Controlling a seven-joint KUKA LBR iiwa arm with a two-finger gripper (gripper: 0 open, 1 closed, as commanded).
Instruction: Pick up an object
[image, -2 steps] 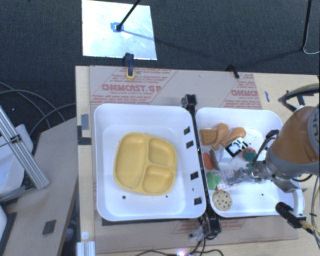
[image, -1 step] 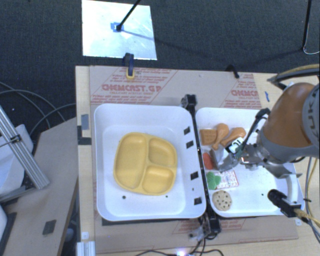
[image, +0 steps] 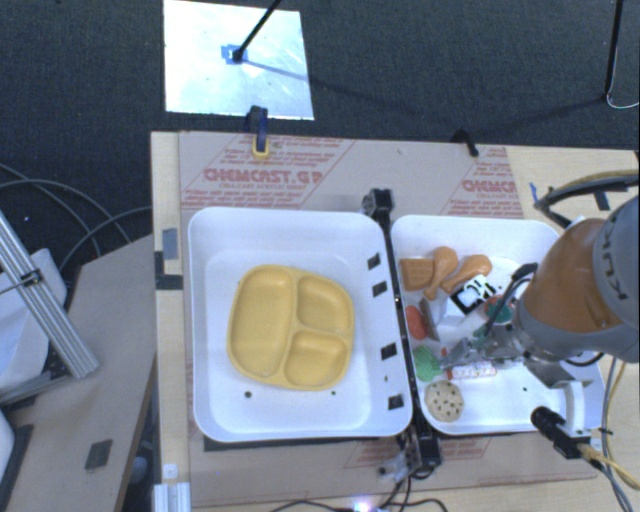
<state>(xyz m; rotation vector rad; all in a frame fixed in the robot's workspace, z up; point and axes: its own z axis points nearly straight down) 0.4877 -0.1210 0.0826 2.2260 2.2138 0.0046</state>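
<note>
The right bin (image: 500, 226) holds several small objects. Two tan bread-like pieces (image: 432, 272) lie at its back left, beside a black and white item (image: 470, 294). A red piece (image: 416, 322) and a green piece (image: 428, 361) lie along the left wall. A round speckled cookie (image: 443, 401) sits at the front left, with a small red and white bar (image: 472, 372) just behind it. My gripper (image: 476, 346) hangs low over the middle of this bin, right above the bar and beside the green piece. The grey arm with its orange band (image: 565, 285) covers the bin's right half.
The left bin (image: 205, 300) holds a yellow divided plate (image: 291, 326). A black divider (image: 392, 300) runs between the bins. A blue and yellow clamp (image: 259, 134) sits on the cardboard behind. A shiny sheet (image: 235, 60) lies on the floor beyond.
</note>
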